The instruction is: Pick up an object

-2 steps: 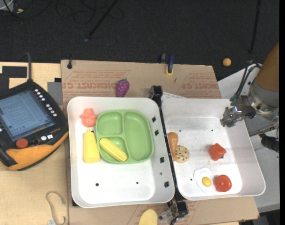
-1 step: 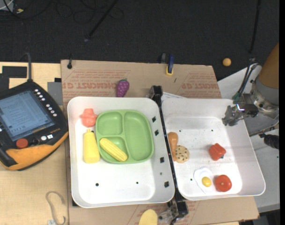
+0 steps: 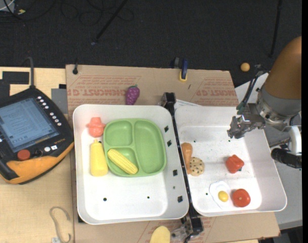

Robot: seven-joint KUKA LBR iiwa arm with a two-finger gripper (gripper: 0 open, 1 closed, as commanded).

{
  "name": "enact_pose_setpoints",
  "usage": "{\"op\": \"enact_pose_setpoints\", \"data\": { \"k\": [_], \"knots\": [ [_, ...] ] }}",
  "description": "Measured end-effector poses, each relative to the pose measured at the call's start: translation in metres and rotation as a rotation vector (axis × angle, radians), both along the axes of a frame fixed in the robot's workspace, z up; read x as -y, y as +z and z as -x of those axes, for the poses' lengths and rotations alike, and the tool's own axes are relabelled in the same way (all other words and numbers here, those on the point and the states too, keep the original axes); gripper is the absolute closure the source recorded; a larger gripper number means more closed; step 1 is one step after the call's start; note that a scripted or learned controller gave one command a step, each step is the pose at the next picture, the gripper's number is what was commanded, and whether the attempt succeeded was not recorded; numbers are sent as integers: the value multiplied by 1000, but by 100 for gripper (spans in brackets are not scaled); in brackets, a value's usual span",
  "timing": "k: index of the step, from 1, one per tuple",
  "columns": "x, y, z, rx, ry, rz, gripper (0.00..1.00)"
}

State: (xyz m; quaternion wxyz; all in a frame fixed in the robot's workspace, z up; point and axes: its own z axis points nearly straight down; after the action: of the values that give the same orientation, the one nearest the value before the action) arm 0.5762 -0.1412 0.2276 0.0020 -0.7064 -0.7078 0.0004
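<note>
**Cardboard lettering, bins and contents**

Cardboard sheet (image 3: 143, 85) under bins: red print, upside down, unreadable. Right bin (image 3: 275, 186): red pepper (image 3: 235, 163), tomato (image 3: 240, 198), fried egg (image 3: 220, 192), cookie (image 3: 195, 166). Left bin (image 3: 88, 196): green tray (image 3: 143, 146), corn (image 3: 123, 161). Gripper (image 3: 236, 129) over right bin's far edge, holding nothing visible.

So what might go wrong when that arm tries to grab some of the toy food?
The gripper hangs over bare bin floor, so closing here would likely catch nothing. The fried egg and tomato lie close together, so reaching for one may nudge the other. The red pepper looks lumpy and may slip.
</note>
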Motion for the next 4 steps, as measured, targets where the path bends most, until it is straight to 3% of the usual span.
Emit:
{"op": "enact_pose_setpoints", "data": {
  "k": [3, 4],
  "knots": [
    [-140, 11, 32, -1, 1, 0, 100],
    [-183, -2, 56, -3, 0, 1, 100]
  ]
}}
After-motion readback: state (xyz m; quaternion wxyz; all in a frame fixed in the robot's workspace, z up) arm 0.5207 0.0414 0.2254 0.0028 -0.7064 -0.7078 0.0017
